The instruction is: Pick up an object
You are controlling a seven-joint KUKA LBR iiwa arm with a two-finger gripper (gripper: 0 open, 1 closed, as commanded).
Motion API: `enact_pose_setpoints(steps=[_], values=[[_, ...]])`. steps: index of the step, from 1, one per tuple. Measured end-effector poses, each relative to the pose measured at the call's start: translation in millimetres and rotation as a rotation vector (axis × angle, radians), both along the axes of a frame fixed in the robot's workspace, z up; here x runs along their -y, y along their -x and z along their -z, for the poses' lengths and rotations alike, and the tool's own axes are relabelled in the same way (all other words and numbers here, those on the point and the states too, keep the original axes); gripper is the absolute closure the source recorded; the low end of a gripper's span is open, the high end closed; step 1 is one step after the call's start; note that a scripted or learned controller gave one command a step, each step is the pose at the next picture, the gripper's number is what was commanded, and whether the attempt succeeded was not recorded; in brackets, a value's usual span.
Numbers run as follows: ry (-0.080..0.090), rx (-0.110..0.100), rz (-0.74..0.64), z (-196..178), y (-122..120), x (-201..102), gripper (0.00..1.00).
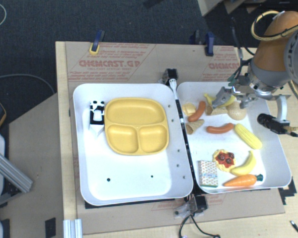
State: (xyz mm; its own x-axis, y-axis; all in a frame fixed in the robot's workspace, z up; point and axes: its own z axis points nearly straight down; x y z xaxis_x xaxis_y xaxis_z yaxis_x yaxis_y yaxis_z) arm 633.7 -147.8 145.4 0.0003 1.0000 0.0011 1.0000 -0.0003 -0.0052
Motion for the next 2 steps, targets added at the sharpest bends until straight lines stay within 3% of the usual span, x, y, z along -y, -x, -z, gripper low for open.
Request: enact_pose_setpoints(steps=[1,2], values=[[-0.001,-0.003,0.000,56.0,11.0,2.0,0.00],[0.000,0.002,0.000,60.9,11.2,1.6,0.00]])
